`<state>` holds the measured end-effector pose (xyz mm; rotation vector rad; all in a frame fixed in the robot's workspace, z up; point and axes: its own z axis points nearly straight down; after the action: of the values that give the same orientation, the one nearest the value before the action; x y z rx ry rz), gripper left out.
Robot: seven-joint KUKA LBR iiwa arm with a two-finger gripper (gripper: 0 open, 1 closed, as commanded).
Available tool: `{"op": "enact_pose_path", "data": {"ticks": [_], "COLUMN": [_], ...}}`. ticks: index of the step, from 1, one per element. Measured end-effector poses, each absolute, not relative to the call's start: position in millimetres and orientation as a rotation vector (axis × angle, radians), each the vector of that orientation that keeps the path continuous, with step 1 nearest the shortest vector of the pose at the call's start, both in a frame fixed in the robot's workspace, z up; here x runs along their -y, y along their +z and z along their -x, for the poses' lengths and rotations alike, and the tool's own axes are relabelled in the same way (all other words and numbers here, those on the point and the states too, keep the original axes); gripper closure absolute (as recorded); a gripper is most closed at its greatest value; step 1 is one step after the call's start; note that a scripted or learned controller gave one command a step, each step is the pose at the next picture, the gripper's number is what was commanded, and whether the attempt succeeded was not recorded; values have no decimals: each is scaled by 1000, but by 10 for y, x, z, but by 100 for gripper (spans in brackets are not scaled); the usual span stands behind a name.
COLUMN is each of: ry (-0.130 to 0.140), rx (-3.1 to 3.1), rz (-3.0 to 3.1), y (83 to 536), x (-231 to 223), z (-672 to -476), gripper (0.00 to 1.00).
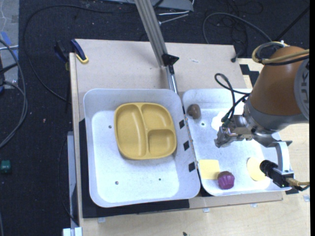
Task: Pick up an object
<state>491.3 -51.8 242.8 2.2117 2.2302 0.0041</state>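
In the right bin (206, 98) lie a brown rounded object (194, 111) at the far left corner, a yellow square block (208, 169) near the front, a purple ridged object (226, 180) beside it, and a pale yellow disc (255, 169) at the front right. My gripper (220, 140) hangs over the middle of the right bin, above bare floor, some way behind the yellow block. Nothing shows between its fingers.
The left bin (98, 181) holds a yellow divided plate (145, 130). A metal pole (152, 28) slants up from the divider between the bins. Black cables loop off the arm's wrist (231, 92). A small black part (273, 171) sticks out at the front right.
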Motion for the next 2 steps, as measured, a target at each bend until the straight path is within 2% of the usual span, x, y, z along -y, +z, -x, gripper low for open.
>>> {"op": "enact_pose_path", "data": {"ticks": [1, 2], "ry": [0, 1], "rx": [-2232, -2232], "rz": [-2214, -2213], "y": [2299, 2355], "x": [29, -455], "z": [-4909, -4814], "gripper": [100, 100]}}
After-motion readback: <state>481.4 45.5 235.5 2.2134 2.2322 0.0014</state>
